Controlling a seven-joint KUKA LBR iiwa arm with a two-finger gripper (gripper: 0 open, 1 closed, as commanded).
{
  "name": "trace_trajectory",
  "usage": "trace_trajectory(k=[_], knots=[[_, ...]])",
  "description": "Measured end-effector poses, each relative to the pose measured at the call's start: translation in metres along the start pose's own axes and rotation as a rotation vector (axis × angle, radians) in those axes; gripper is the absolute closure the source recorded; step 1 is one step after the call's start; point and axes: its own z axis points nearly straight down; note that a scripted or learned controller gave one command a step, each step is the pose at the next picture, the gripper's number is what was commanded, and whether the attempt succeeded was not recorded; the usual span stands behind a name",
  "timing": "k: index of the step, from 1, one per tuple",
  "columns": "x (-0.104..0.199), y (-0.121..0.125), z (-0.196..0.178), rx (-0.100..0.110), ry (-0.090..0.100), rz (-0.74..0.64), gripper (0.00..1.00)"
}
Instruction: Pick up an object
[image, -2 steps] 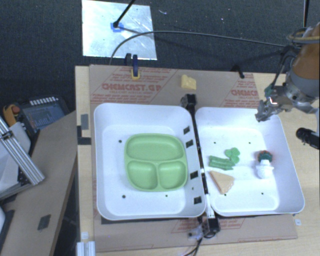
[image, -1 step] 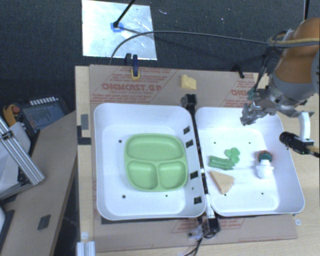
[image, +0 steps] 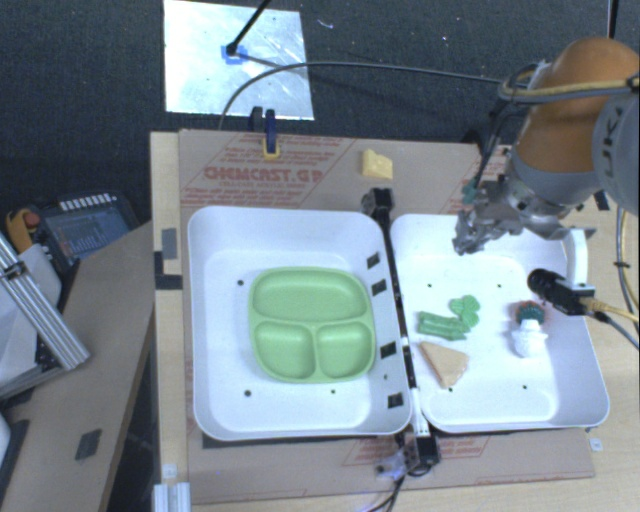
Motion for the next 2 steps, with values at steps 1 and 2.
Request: trace_trajectory(k=[1, 2], knots=[[0.059, -0.014, 0.002, 0.001, 0.001, -0.001, 1.0], [0.113, -0.023, 0.025, 0.002, 0.001, -0.001, 1.0]])
